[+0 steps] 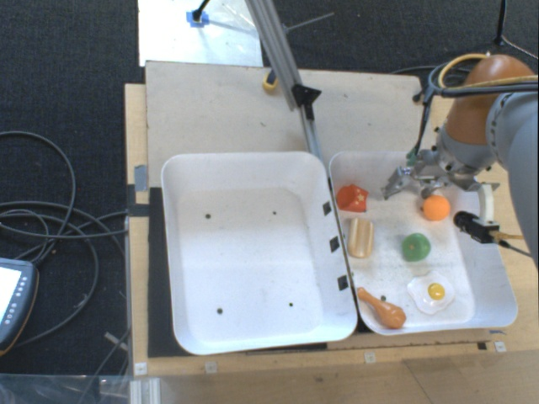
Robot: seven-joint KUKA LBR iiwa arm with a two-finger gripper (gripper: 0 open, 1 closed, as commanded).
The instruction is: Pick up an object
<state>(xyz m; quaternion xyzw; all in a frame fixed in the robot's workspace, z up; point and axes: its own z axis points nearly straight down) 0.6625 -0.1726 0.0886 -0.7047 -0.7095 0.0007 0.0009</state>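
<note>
My gripper hangs over the back part of the right bin, its metal fingers spread open with nothing between them. An orange ball lies just below and to the right of the fingertips, apart from them. A red block sits to the left of the gripper near the bin's left wall. Farther toward the front lie a tan cylinder, a green ball, a toy fried egg and an orange carrot.
The left bin stands beside the right one, sharing a raised middle wall. A grey pole slants down toward the bins' back edge. A black part with a cable juts over the right bin's right side.
</note>
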